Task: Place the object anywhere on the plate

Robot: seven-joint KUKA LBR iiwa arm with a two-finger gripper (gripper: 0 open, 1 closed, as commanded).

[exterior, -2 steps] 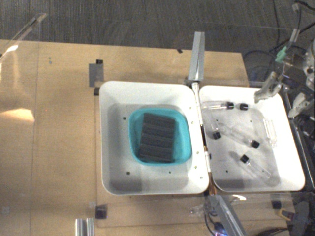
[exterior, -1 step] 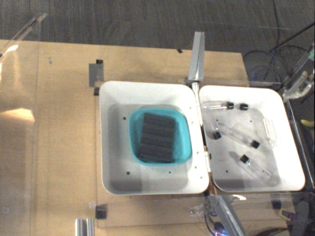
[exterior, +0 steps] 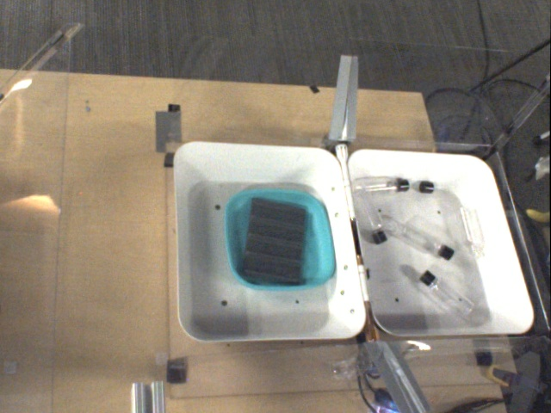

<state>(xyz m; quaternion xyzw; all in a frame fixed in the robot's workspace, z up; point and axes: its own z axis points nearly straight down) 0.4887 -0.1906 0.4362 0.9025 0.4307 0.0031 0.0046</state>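
Note:
A teal square plate (exterior: 320, 239) sits in the middle of the left white bin (exterior: 198, 256). A dark grey ribbed block (exterior: 275, 241) lies flat on the plate, slightly tilted, covering most of its centre. In the right white bin (exterior: 508, 256) lie several clear plastic vials with black caps: one near the top (exterior: 389, 184), one in the middle (exterior: 419, 235), one lower right (exterior: 443, 290).
A clear rectangular piece (exterior: 473, 227) lies at the right bin's right side. A grey metal post (exterior: 344, 101) stands behind the seam between the bins. Cables run at the far right and below the bench's front edge.

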